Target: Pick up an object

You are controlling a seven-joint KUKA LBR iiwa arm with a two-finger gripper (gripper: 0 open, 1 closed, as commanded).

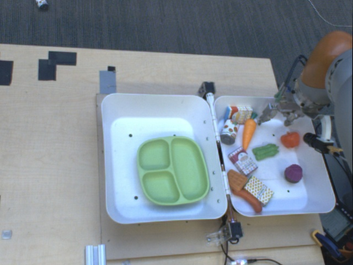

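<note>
Tomato [290, 140] lies nearest my gripper [281, 113], apart from its neighbours; finger state indeterminable. I should descend straight over it, straddle it, then close.

Divided plate [173, 171] in left bin [118, 148]; toys [249, 132] in right bin [317, 195].

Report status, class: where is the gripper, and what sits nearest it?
Gripper over right bin's far edge, nothing seen held. Nearest: red tomato, orange carrot. Green plate alone in left bin.
</note>
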